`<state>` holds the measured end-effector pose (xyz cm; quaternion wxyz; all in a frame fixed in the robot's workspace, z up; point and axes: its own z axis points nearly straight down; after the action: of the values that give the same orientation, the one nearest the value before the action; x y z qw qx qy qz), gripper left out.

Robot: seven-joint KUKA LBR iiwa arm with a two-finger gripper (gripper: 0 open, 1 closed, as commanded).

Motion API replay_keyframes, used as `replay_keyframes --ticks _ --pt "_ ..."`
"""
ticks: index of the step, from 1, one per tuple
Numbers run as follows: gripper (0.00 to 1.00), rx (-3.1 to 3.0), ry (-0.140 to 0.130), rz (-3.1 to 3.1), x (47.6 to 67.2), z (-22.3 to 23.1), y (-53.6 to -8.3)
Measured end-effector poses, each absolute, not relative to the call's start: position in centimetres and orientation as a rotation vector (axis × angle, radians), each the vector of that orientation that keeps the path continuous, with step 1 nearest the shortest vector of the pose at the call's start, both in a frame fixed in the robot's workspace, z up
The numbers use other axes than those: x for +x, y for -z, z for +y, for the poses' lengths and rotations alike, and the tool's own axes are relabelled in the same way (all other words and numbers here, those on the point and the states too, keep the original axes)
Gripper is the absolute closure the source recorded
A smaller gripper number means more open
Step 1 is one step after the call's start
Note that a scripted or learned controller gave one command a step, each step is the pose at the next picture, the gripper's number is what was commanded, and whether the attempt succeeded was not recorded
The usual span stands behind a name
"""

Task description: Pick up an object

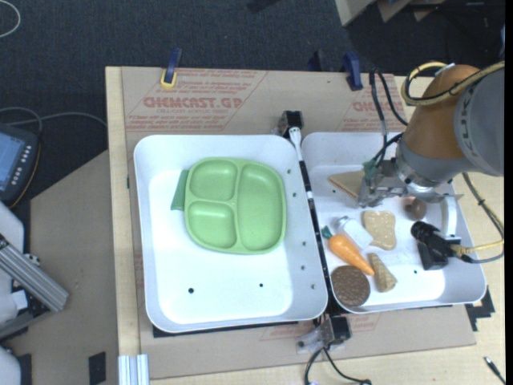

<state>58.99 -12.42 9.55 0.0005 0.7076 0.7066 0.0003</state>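
Nearest me, the brown round disc (350,285) sits at the near edge of the right bin (465,283), w/ the carrot (349,250) and tan bread piece (380,228) just beyond. The gripper (377,189) is low over the far part of that bin, beside the tan wedge (346,184). Can't tell how wide the fingers are, or if they hold anything; too blurred. I'd centre over one piece, prob. the bread, then drop straight, clear of neighbours.

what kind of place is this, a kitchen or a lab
Most likely a robotics lab bench, not a kitchen: a robot arm reaches over two white bins, one holding toy food like a carrot, and cables trail around.
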Motion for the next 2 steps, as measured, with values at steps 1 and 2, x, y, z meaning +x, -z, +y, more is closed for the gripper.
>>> replay_keyframes --ticks 1,2 --pt "1.00 2.218 -0.003 2.217 59.0 -13.5 -14.9" --pt "1.00 2.214 -0.007 2.216 59.1 -13.6 -21.4"
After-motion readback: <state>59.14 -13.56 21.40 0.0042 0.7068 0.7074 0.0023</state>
